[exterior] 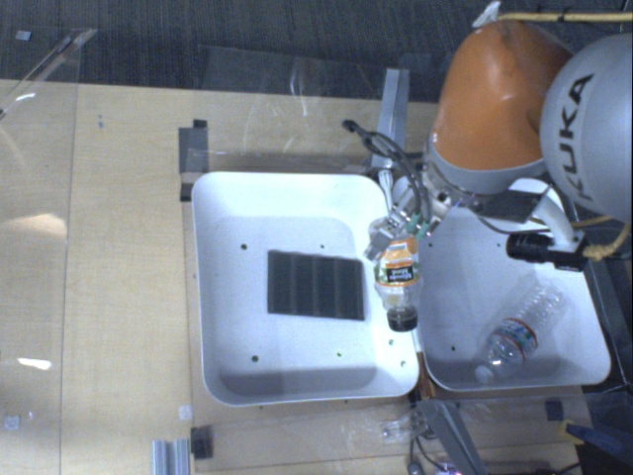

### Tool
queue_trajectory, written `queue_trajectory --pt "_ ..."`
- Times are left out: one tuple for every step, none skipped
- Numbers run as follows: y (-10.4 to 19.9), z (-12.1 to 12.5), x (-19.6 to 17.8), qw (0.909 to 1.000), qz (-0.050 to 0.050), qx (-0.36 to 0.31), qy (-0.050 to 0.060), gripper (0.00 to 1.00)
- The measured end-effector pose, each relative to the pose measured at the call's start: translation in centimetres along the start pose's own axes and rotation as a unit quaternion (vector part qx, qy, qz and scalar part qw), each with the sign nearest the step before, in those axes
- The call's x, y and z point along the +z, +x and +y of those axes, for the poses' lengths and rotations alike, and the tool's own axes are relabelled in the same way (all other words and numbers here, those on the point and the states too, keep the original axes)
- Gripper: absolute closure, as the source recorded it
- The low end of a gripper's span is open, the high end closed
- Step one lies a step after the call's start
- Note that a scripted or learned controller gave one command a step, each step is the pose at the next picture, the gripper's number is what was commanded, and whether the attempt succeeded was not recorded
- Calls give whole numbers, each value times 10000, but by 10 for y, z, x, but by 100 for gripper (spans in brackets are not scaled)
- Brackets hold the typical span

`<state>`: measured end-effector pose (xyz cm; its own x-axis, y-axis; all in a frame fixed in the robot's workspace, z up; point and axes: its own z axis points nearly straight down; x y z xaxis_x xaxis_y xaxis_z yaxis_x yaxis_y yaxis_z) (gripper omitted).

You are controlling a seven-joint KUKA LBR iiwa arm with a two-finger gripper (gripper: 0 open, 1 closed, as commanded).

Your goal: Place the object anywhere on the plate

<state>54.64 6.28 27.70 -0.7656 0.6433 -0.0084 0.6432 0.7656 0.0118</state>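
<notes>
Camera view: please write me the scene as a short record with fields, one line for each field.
arm: reaches in from the right, above the border between the two bins
gripper: near the right edge of the left bin
small bottle: orange label, dark cap pointing down, hangs just below the gripper
plate: dark, rectangular, ribbed, flat in the left bin
clear bottle: lies on its side in the right bin
task state: small bottle not yet on the plate

The arm [554, 97] is a bulky rounded shell: a glossy orange dome beside a pale grey casing lettered KUKA in black. Below the dome hangs the small metallic tool [396, 228] (its details blurred), apparently trailed by thin black cables.
</notes>
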Motion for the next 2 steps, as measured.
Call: queue_trajectory --pt "-1 2 -11 10000 -18 -18 -27 100" --pt "-1 2 -11 10000 -18 -18 -27 0"
